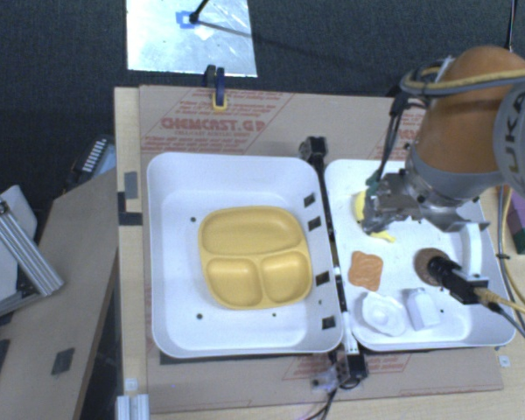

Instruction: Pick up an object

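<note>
Hanging low over the back left part of the right bin (346, 182), the gripper (383, 210) is sitting right above a yellow thing (360, 206). Whether it is open or closed cannot be told, because the wrist is covering it from above, and nothing is showing the yellow thing as held. The desk (227, 116) is carrying both bins side by side, their inner edges touching along a dark strip. The arm (468, 112) is reaching in from the right, its orange band bulking over the back right corner of the right bin. The left bin (171, 261) is holding a yellow plate (249, 256) with three compartments, lying flat near its middle. The yellow thing is peeking out on the left of the gripper and just below it, resting on the bin floor. An orange piece (365, 270) is lying in front of it, close by but apart. Nearer the front edge, a white lump (381, 313) and a white block (422, 307) are lying just beside each other.
</note>
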